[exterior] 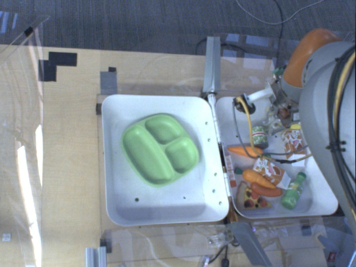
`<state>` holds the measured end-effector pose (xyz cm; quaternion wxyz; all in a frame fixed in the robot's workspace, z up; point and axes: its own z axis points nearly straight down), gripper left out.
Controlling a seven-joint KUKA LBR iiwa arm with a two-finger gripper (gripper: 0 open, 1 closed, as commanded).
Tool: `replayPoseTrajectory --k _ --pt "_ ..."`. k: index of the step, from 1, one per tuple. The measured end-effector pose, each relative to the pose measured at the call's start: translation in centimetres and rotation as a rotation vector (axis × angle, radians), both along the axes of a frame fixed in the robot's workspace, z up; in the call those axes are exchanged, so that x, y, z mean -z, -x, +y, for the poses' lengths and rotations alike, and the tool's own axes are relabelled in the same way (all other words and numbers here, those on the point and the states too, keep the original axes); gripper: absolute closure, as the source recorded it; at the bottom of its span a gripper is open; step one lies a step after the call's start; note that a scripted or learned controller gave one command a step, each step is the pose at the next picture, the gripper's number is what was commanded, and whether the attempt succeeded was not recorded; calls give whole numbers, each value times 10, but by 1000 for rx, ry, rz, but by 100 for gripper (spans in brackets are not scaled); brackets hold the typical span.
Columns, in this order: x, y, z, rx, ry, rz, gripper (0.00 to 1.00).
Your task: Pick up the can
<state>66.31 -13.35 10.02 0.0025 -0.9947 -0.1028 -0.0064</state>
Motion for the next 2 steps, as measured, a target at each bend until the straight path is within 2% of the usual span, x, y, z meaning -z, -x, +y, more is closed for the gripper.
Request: replayPoseTrajectory --k 1,2 --pt "0 0 0 0 0 0 0" --pt "-41 37 45 -1 2 8 0"
